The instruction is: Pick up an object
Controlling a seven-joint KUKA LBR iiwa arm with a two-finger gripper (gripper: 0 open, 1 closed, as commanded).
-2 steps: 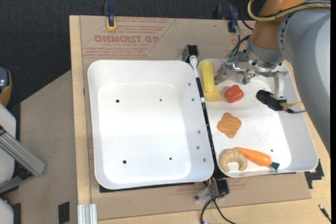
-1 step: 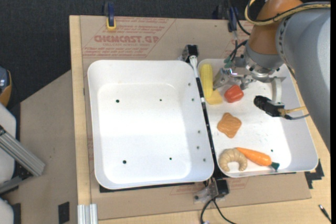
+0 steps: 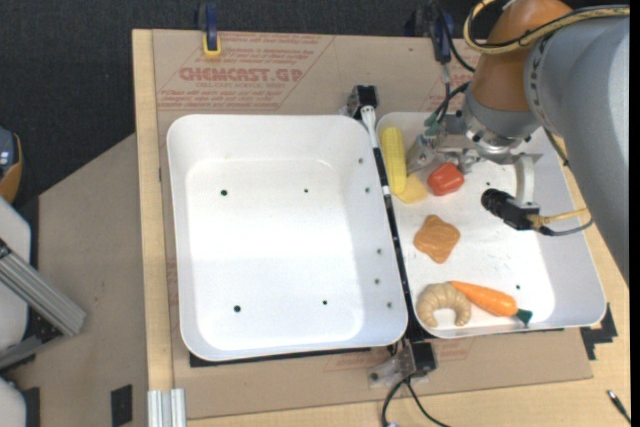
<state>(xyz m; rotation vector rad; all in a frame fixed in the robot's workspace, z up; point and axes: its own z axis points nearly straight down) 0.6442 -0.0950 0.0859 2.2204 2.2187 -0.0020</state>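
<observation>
My gripper (image 3: 447, 159) hangs low over the back part of the right bin (image 3: 560, 290), right above a red rounded piece (image 3: 446, 180) that pokes out from under it. A yellow corn cob (image 3: 394, 160) lies just left of the gripper along the bin's left wall. In front of the gripper rests a tan, cookie-like piece (image 3: 436, 239). Near the bin's front edge lie a pale croissant (image 3: 443, 304) and an orange carrot (image 3: 486, 298) with a green tip. Whether the red piece is being gripped is hidden by the wrist.
The left bin (image 3: 200, 235) sits beside the right one, separated by a narrow gap. Both stand on a cardboard sheet (image 3: 250, 65) held by clamps at the back. The grey arm (image 3: 585, 115) covers the right bin's back right corner.
</observation>
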